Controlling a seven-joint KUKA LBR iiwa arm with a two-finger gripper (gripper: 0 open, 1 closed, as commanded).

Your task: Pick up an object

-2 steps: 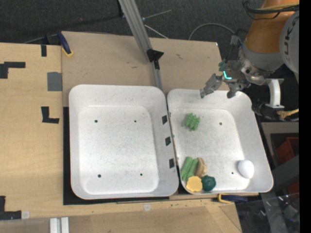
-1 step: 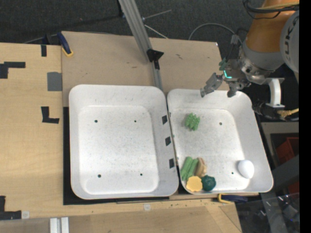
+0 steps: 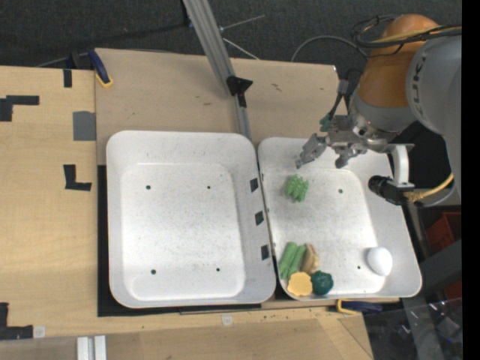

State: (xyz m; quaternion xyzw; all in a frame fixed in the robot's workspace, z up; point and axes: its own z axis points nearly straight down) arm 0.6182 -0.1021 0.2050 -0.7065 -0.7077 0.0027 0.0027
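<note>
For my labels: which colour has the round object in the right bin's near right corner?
White, seen in the camera view: the small round smooth object nearly matches the shallow white right bin.

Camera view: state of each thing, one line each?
tool: above right bin's far end, fingers spread, nothing between them
green block: loose on bin floor, below the tool
white ball: at rest, near right corner
green, tan, yellow, teal pieces: clustered at near left corner
left bin: level on bench

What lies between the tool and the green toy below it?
Nothing: in the camera view, just bare white bin floor separates the tool from the green toy.
</note>
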